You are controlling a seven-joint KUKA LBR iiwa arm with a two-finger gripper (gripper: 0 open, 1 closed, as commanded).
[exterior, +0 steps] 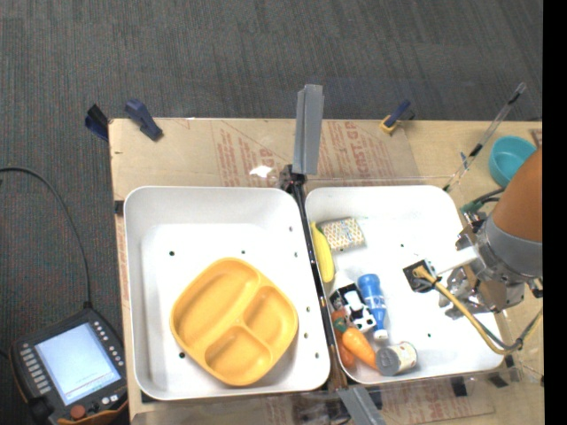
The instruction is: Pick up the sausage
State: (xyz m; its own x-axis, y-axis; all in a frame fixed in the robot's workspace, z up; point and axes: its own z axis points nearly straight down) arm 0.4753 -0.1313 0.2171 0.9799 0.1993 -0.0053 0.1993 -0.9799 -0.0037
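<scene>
Since nothing is seen carried by the gripper point(456, 292), task is judged at approx. 0%: no pick done, so approach, grasp and lift are all left. Gripper is located over the right side of the right bin point(443, 206), w/ the arm entering from the right edge. How far open it is can't be told at this res; no object is seen in it. Sausage point(339, 324) can't be ID'd w/ confidence. Best candidate is a small reddish-brown piece pressed against the right bin's left wall, between the black-and-white item point(352, 308) and the carrot point(357, 349), and mostly hidden by both. If that's it, it's well apart from the gripper, on the opposite side of the bin. Clutter around it is noted: blue bottle point(370, 299) lying just beside the black-and-white item, can point(396, 359) on its side near the front wall just beside the carrot, banana point(324, 257) along the left wall further back, patterned block point(342, 233) behind that. Left bin point(159, 228) holds a yellow divided plate point(235, 321), compartments bare, not relevant to the pick. Next move is judged to need a traverse across the bin, then a descent into a tight spot by the wall. Main risks are judged to be wall contact, or the carrot being grabbed instead, given similar colour and proximity.
</scene>
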